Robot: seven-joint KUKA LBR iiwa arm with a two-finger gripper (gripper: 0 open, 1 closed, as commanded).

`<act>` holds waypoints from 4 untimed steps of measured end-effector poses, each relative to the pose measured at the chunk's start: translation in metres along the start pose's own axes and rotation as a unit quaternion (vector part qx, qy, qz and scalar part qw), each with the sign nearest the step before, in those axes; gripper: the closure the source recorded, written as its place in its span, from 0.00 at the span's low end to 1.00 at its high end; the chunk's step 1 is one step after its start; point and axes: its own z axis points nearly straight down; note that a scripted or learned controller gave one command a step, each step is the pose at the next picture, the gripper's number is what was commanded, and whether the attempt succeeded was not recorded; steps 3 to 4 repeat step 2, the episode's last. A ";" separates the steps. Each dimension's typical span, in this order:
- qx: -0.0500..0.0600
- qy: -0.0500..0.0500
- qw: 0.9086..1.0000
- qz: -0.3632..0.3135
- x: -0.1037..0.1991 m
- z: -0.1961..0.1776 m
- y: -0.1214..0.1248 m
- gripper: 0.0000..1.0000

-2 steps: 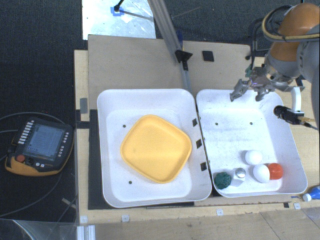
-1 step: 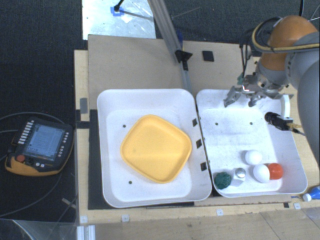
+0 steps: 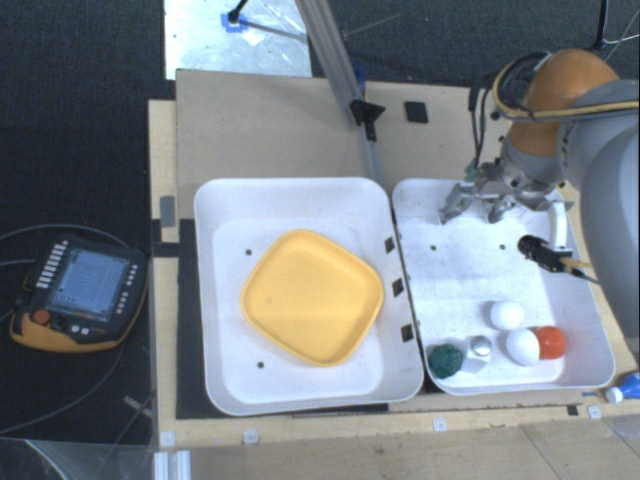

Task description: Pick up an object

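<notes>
The gripper (image 3: pixel 478 205) hangs over the right bin's (image 3: pixel 455 268) far end, fingers apparently spread with nothing between them, though detail is poor; the white balls (image 3: pixel 507 315), red ball (image 3: pixel 550 341) and green object (image 3: pixel 446 359) lie well below it, untouched; grasping remains.

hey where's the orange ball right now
The orange ball sits in the right bin, near its front right corner, touching a white ball on its left.
</notes>
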 end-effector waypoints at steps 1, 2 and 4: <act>-0.002 -0.001 1.000 0.000 0.000 -0.013 0.001 1.00; -0.004 -0.001 1.000 0.000 0.000 -0.077 0.001 1.00; -0.004 -0.001 1.000 0.000 0.000 -0.077 0.001 1.00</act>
